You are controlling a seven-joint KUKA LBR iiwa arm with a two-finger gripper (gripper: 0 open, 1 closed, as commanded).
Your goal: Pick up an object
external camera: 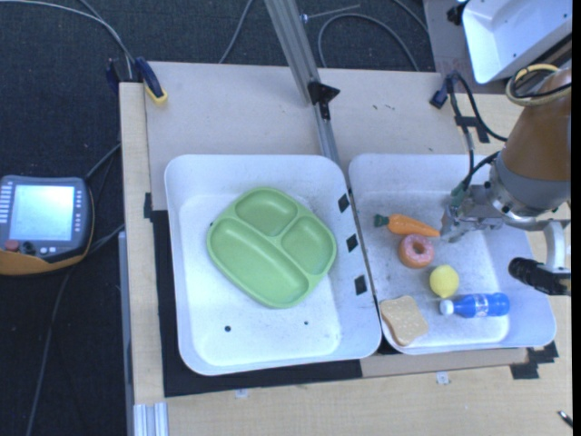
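From here I see two bins of smooth white plastic, the left bin [195, 334] and right bin [517, 330] both speckled and dull. The green divided plate [270, 246] looks like matt plastic. The desk [227, 107] reads as pale, unpolished wood or board. The blue bottle [476, 305] has a glossy sheen, the slice of bread [405, 320] a rough, porous face. The tool [459, 218] looks like bare grey metal.

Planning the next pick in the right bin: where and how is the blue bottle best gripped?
Grip the blue bottle across its body, near the middle, coming straight down from above. It lies on its side, long axis roughly left-right, so the fingers should close across its narrow width. The lemon sits close to its white cap end, so stay clear of that end.
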